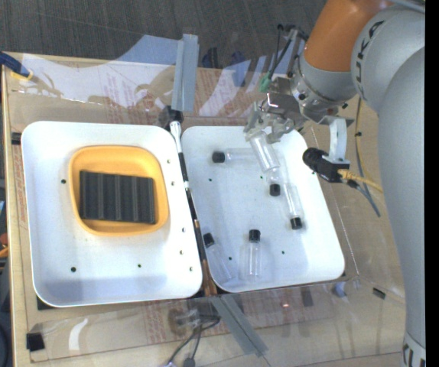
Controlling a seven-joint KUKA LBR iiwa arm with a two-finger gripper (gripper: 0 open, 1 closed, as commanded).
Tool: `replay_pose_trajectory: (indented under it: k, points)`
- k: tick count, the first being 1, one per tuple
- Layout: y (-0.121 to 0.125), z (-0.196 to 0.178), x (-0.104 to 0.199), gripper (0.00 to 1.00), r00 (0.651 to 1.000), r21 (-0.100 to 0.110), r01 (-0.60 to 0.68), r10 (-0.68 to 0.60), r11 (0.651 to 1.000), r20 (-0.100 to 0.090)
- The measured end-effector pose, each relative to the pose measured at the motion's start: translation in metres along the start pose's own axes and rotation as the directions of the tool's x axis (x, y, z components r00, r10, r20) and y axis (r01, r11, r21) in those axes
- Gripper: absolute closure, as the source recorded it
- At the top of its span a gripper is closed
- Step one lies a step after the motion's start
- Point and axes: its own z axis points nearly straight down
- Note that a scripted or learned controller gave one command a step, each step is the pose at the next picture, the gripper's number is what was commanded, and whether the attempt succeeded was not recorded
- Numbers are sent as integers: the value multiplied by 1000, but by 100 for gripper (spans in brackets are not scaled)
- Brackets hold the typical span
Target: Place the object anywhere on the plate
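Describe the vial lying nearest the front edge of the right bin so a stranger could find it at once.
Start at the right bin, the one without the yellow plate. Go to its front edge, the low side in the view. There lies a clear vial with a black cap pointing toward the bin's middle; it lies alone, apart from the other vials, which sit farther back, nearer the gripper.

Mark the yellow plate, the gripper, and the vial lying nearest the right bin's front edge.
yellow plate [149, 161]: camera view, on its bare back-right rim.
gripper [268, 132]: camera view, midway between its fingertips.
front vial [253, 255]: camera view, on its clear body below the black cap.
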Motion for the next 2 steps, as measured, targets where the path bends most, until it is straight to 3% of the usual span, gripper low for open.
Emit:
replay_pose_trajectory:
  k: [1, 2]
  points:
    - [33, 80, 6, 100, 915, 2, 403, -403, 915, -1]
    - [14, 83, 59, 100, 831, 3, 556, -556, 831, -1]
